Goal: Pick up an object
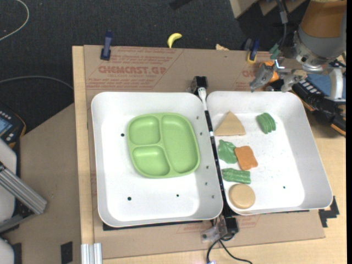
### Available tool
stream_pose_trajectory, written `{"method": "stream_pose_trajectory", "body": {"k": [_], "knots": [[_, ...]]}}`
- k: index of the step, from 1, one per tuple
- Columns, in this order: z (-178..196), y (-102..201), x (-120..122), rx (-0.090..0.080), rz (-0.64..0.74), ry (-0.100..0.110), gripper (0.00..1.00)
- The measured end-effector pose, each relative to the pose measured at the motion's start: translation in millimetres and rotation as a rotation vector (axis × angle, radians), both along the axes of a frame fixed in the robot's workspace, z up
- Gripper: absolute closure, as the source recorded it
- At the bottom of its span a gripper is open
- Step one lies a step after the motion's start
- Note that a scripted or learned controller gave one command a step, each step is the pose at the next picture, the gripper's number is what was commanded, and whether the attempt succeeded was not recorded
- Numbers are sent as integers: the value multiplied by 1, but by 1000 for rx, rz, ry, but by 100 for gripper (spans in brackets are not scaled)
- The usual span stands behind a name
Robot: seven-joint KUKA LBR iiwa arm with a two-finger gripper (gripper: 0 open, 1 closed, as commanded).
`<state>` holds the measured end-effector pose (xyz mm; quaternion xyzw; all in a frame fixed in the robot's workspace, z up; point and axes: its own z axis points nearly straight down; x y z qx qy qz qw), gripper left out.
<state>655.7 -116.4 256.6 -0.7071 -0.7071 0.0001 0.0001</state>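
The right bin (297, 164) holds several toy foods. A tan wedge (229, 125) lies near its left wall, with a green piece (266, 122) to its right. Below them are a green leafy piece (226, 150), an orange slab (246, 157), a green ridged piece (236, 175) and a tan round disc (241, 196). My gripper (273, 81) hangs over the bin's back rim, above and right of the wedge. It is open, with nothing between its fingers.
The left bin (110, 186) carries a green divided plate (163, 144). A black clamp (200, 84) sits at the back where the two bins meet. Blue clips (106, 44) hold the cardboard sheet, and a yellow banana (174, 38) lies beyond it.
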Motion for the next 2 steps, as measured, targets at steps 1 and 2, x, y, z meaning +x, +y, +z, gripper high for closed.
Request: {"method": "stream_pose_trajectory", "body": {"k": [1,2], "knots": [[175,45,-32,-1,6,-22,0],[288,107,-26,1,8,-19,0]]}}
